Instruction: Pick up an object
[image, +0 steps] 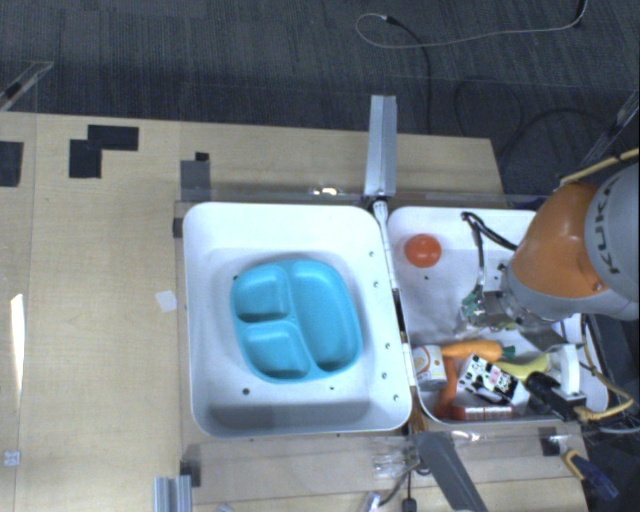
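Objects for picking: a heap in the near end of the right bin (440, 225), all touching or overlapping; an exact total cannot be told.
Orange ball (422, 250): one, alone at the far end of the right bin, well apart from the heap.
Orange carrot-shaped piece (470, 349): one, lying across the top of the heap.
Patterned card (486, 379): one, white with dark marks, just below the carrot-shaped piece.
Yellow piece (528, 363): one, right of the card.
Blue tray (296, 318): one, three compartments, in the middle of the left bin (205, 300).
Bins: two, side by side.
Gripper (487, 308): low over the right bin, just above the heap; fingers hidden under the wrist, so cannot tell how wide or whether anything is held.
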